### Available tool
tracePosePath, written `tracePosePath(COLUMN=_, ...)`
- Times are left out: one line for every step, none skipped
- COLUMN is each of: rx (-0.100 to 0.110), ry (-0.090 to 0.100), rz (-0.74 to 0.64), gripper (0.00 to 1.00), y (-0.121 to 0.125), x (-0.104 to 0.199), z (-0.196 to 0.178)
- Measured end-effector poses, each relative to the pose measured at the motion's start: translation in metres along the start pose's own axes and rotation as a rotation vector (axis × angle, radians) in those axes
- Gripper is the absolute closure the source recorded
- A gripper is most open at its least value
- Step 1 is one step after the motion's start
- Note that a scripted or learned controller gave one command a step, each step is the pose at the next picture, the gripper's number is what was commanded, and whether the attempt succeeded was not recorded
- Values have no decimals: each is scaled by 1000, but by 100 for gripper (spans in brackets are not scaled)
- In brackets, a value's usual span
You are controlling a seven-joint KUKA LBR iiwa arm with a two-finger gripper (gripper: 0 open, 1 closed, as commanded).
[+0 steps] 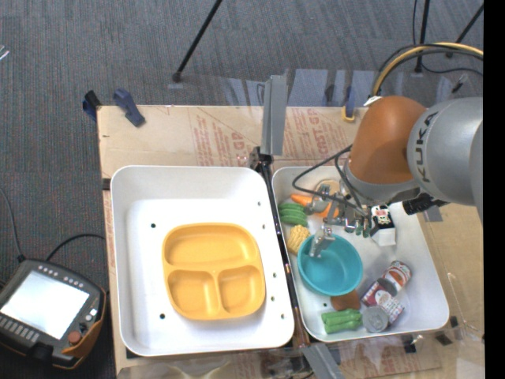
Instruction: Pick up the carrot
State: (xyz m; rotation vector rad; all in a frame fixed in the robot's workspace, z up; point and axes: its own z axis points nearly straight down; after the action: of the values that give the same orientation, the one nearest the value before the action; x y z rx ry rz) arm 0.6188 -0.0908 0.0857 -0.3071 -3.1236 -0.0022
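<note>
The carrot (303,200) is a small orange piece lying in the right bin (432,290), near its upper left corner, and the gripper's cabling partly covers it. My gripper (319,242) hangs just below and to the right of the carrot, over the left rim of a teal bowl (333,268). Nothing shows in its grasp. The grey arm with its orange band (387,140) reaches in from the right above the bin.
Green vegetables (293,212) and a yellow corn cob (297,237) lie beside the carrot. A can (385,289), a green pod (341,320) and a small white block (384,229) share the right bin. The left bin (134,212) holds a yellow divided plate (213,271).
</note>
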Motion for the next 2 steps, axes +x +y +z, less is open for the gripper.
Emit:
tracePosePath(rx=0, ry=-7, rz=-4, gripper=100, y=1, x=-3, z=-15)
tracePosePath(rx=5, ry=-26, rz=148, gripper=100, y=80, x=45, z=-112)
